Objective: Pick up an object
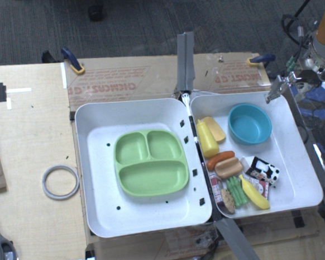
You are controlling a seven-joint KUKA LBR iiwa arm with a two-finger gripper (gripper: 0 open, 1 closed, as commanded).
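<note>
Bench seen from above: the left white bin [93, 177] holds a green divided plastic plate [151, 162]. The right white bin [299, 160] holds a round blue bowl [250, 123] and, below-left, clustered toy foods. The gripper [277, 89] hovers at that bin's upper-right rim, its opening unclear; the bowl lies nearest, just below-left.

Just beside the right bin's [298, 144] far right corner, the tool [276, 91] is grey metal, with dark cables and a blue patch behind it.
</note>
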